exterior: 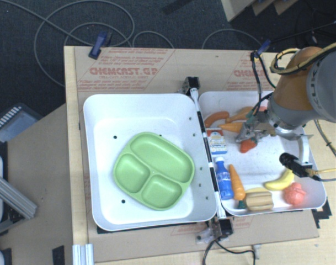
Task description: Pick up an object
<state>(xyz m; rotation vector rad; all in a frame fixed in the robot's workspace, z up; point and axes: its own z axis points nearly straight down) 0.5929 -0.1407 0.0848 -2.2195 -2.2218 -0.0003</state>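
My gripper (252, 131) hangs low over the upper middle of the right bin (316, 195), at the end of the grey arm with its orange band (293, 90). A small red toy fruit (246, 146) lies right under the gripper's tip, touching it or very close; I cannot tell whether it is gripped. Just left of the gripper lie an orange carrot (232, 127) and a reddish sausage (216, 117). Part of another orange piece (244, 113) peeks out behind the gripper.
Along the right bin's left wall lie a white carton (216, 145), a blue bottle (224, 182) and a second carrot (238, 186). A bun (259, 200), a banana (279, 181) and a pink fruit (294, 194) sit at the front. The left bin (101, 115) holds a green divided plate (153, 170).
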